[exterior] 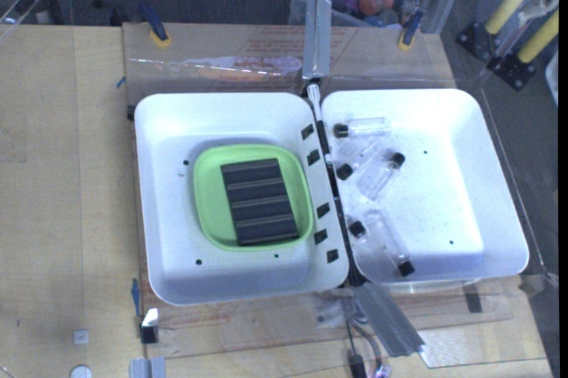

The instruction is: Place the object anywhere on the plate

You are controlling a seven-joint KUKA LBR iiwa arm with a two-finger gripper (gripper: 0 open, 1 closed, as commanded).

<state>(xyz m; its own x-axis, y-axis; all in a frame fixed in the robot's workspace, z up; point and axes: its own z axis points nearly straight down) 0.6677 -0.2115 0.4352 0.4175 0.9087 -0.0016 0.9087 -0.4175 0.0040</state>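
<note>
Camera view, and we start in the left bin (160, 190), where a green plate (206, 216) sits dead centre with a dark ribbed block (258, 203) lying flat across it, long side running from 11 to 5 o'clock. So the object looks to be resting on the plate already, well inside the rim on every side. My read on handling: it looks stiff and solid, probably light foam or plastic, and the grooves should give decent grip; pinching across the short width near the middle would be the safe hold. Moving right, over the divider, the right bin (461, 190) holds several clear small bottles with black caps (371, 176) scattered along its 9 o'clock side; those look slick and prone to rolling. As for the gripper, its state cannot be told from this moment.
</note>
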